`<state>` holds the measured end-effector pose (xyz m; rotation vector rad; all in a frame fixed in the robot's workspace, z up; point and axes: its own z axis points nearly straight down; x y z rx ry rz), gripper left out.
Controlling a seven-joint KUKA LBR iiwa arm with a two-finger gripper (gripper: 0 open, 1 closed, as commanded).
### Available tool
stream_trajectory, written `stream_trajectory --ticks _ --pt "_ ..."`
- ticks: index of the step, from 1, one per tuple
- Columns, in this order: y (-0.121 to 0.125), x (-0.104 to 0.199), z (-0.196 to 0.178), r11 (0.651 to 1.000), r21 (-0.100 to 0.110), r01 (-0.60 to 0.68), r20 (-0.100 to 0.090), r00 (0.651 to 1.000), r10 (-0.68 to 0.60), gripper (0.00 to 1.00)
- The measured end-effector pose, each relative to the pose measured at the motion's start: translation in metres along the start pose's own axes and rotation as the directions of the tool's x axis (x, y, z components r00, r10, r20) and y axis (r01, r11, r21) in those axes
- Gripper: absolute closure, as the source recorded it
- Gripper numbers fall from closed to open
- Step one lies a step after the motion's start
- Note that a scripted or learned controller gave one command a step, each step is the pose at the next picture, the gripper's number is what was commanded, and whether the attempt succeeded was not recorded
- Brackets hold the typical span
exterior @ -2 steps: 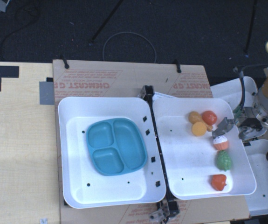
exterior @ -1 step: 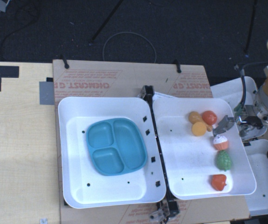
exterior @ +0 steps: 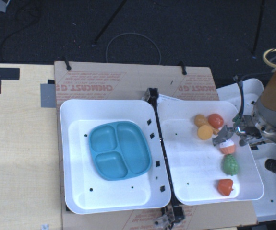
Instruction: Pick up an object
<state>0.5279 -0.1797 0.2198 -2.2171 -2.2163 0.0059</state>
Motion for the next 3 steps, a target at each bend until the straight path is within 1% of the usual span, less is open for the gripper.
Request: stream_trajectory --ticks 1,2,3 --pt "0.0 0.001 0.065 1.0 0.002 0.0 -0.001 1.0 0.0 0.0" --pt "0.007 -0.002 0.122 1.0 0.001 -0.001 -0.001 1.0 0.001 0.0" --pt "0.007 -0.003 0.109 1.0 -0.002 -0.005 0.0 1.0 0.005 1.0"
